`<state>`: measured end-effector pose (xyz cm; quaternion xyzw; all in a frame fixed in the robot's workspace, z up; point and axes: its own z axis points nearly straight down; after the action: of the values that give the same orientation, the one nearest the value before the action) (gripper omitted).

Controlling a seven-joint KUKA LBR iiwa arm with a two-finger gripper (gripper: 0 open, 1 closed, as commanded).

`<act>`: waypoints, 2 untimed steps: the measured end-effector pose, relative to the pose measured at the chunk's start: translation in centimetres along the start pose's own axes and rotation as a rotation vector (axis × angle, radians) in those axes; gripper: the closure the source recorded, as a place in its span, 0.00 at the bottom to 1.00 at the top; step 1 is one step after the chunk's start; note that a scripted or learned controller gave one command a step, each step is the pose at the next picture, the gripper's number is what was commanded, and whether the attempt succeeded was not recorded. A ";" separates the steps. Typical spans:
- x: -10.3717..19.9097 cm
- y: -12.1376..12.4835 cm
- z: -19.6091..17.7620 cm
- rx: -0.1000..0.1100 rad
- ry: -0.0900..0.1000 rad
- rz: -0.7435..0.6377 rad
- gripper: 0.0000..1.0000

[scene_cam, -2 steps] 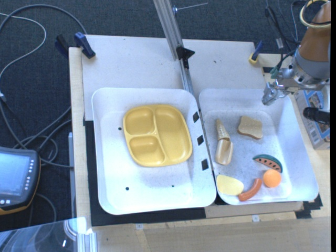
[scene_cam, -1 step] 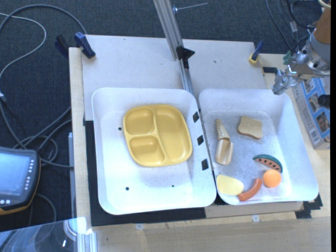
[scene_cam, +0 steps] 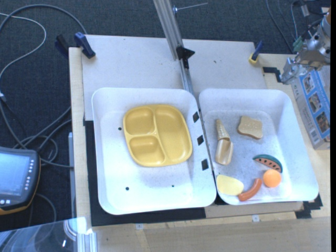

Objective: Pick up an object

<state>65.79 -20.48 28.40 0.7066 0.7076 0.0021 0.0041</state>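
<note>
The right bin (scene_cam: 294, 119) holds several toy foods: a toast slice (scene_cam: 250, 127), a tan cone-shaped piece (scene_cam: 223, 143), a watermelon slice (scene_cam: 269, 163), an orange (scene_cam: 271, 178), a red sausage (scene_cam: 250, 190) and a pale yellow slice (scene_cam: 230, 185). A yellow divided plate (scene_cam: 157, 135) lies in the left bin (scene_cam: 110, 161). My gripper (scene_cam: 294, 70) hangs at the far right, above and beyond the right bin's back right corner, well away from all the foods and with nothing seen in it.
A slanted metal pole (scene_cam: 167, 20) rises from the back between the bins. Clamps (scene_cam: 84, 43) sit on the bench's back corners. A blue printed box (scene_cam: 315, 106) stands just right of the right bin. A pendant screen (scene_cam: 16, 177) and cables lie off to the left.
</note>
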 end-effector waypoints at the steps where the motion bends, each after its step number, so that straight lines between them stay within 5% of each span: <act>1: 5.7 -0.7 -0.5 0.009 0.005 -0.005 1.00; 2: 10.7 -0.4 0.0 0.010 0.006 -0.005 1.00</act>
<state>65.36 -9.82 28.33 0.7050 0.7092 0.0004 -0.0017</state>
